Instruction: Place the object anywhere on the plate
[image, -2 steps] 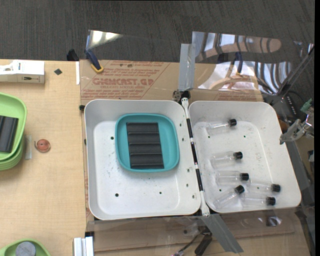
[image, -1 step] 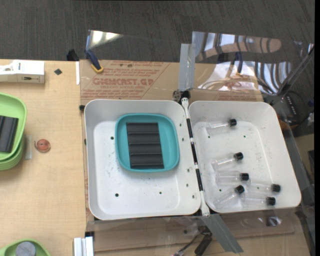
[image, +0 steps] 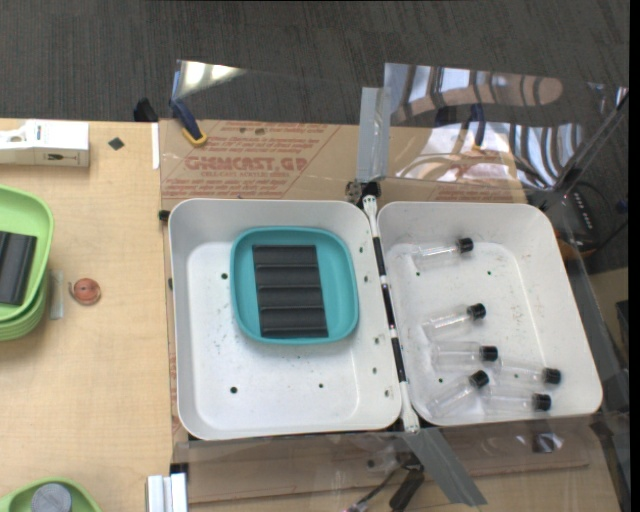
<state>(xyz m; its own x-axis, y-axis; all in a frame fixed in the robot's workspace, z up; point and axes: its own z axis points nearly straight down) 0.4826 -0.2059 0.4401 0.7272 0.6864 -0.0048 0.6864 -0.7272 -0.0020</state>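
A: Where does the job stand?

B: Not begun, as I judge it. The plate (image: 296, 288), teal with a dark ribbed insert, lies in the left bin (image: 200, 330), nearer its far wall than its near one. Nothing rests on it but that insert.

A: And the thing to be moved?

B: The vials (image: 470, 352) are all in the right bin (image: 530, 240): clear tubes with black caps, six as far as I can count. One lies apart near the far wall, one near the middle, and the rest bunch toward the near right corner, some touching or close to it. They are clear on white, so their bodies are hard to trace; the caps tell them apart.

A: Why laid out so?

B: I take it one bin is the supply and the other the goal, with the plate kept flat and open from above so that a drop anywhere on it counts. The lone vials look the easier picks; the bunched ones leave little room beside them.

A: The gripper?

B: I cannot tell its state, nor whether it holds anything. Every vial I count lies in the right bin.
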